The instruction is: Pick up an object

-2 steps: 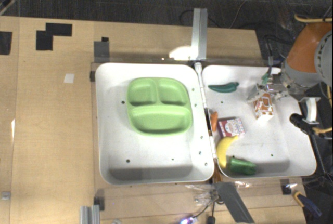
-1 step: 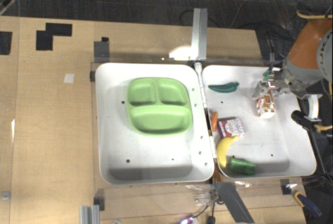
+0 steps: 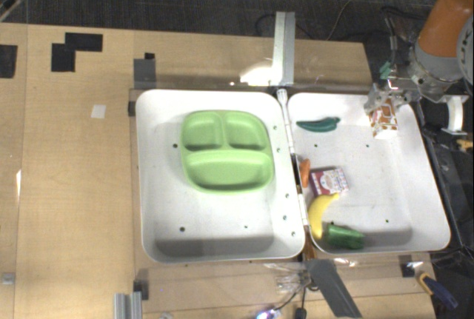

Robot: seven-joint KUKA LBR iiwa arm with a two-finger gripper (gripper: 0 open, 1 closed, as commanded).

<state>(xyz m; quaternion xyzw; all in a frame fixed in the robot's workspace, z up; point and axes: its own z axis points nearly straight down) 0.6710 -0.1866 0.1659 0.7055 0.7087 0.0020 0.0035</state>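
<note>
**Status: grasp made, lift apparently in progress**

The task's thing at this moment is the small red-and-white packet, located over the far right corner of the right bin. It hangs directly below the gripper, with its top edge between the fingers. The claw is therefore judged to be clenched on the packet, though the contact area is small in the camera view and the grip cannot be rated for security.

Progress: the pick appears to be done. Whether the packet is fully clear of the bin floor cannot be determined. Remaining, as a judgement: raise the packet well clear and keep it held.

Inventory, right bin:
- One dark green pod-shaped item, near the far left corner, well apart from the packet.
- One maroon packet, near the left wall.
- One banana, just beside the maroon packet on its near side.
- One green cylindrical item, touching the banana's near end.
- One thin orange item, lying against the left wall.

Inventory, left bin:
- One green divided plate, with three compartments.

Bins: two. Arms: one.
</note>
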